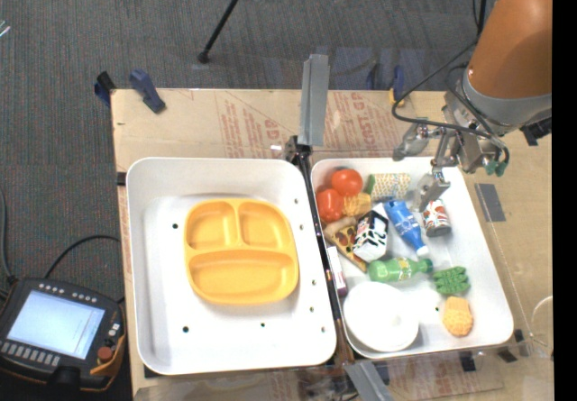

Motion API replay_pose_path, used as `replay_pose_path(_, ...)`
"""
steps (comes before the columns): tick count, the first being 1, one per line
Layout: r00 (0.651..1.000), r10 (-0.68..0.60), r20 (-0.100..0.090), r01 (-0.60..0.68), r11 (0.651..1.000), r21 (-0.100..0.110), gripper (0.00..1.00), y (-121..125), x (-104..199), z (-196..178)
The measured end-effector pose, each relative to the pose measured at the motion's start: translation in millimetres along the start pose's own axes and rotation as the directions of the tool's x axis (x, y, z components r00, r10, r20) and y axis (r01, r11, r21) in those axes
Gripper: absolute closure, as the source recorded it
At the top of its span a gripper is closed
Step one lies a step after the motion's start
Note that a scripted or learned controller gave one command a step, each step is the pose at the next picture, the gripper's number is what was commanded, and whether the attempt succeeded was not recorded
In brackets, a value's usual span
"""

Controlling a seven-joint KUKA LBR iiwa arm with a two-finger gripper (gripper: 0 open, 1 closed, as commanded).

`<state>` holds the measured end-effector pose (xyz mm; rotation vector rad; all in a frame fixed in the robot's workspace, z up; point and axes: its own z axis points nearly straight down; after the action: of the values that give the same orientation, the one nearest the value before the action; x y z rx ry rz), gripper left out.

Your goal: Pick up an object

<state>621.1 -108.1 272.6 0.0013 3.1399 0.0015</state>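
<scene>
One small can (436, 218), red-and-white label, upright

We look down from one fixed camera above the bench (225, 115), tilted so the far edge sits toward the top and dark carpet shows beyond. Both white bins, left (144, 300) and right (491, 282), fit whole in mid-distance. The arm (514, 39) enters from our upper right, close and large.
</scene>
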Motion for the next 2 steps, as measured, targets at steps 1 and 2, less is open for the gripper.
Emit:
replay_pose_path(1,0.999,-0.051,-0.01,0.051,0.999,-0.003,0.0,-32.9,27.3,108.3)
replay_pose_path(2,0.999,0.04,0.005,-0.04,0.999,0.001,0.0,-34.0,25.4,162.1)
